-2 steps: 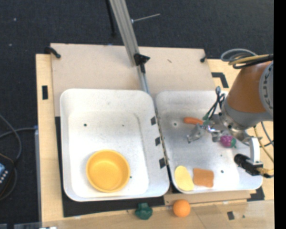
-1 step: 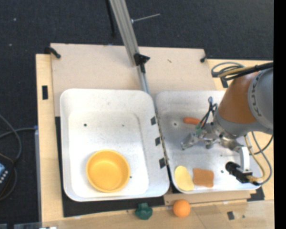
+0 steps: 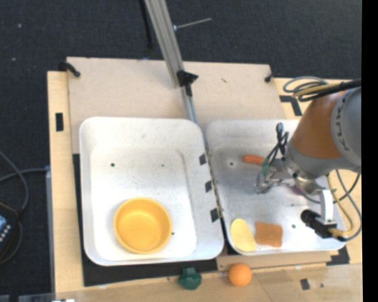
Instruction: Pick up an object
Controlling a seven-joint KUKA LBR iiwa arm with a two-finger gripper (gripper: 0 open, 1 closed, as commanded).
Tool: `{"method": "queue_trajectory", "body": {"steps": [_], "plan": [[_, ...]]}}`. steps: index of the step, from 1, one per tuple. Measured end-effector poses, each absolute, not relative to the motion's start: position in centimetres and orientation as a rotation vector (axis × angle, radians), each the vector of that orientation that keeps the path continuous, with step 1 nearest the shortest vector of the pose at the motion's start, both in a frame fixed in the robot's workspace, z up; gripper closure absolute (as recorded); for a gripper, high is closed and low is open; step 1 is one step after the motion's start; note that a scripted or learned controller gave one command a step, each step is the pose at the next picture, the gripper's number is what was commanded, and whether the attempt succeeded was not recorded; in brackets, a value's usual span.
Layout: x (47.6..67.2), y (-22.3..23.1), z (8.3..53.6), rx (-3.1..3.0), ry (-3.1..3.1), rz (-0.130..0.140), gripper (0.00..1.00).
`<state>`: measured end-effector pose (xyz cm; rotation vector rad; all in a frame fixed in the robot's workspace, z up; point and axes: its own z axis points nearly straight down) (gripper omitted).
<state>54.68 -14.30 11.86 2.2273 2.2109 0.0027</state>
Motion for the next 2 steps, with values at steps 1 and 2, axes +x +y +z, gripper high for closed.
{"method": "queue_trajectory", "body": {"steps": [1, 2], "plan": [[54.4, -15.4, 17.3, 2.219, 2.213, 0.005, 1.00], [54.4, -16.6, 22.6, 2.220, 2.211, 0.005, 1.00]]}}
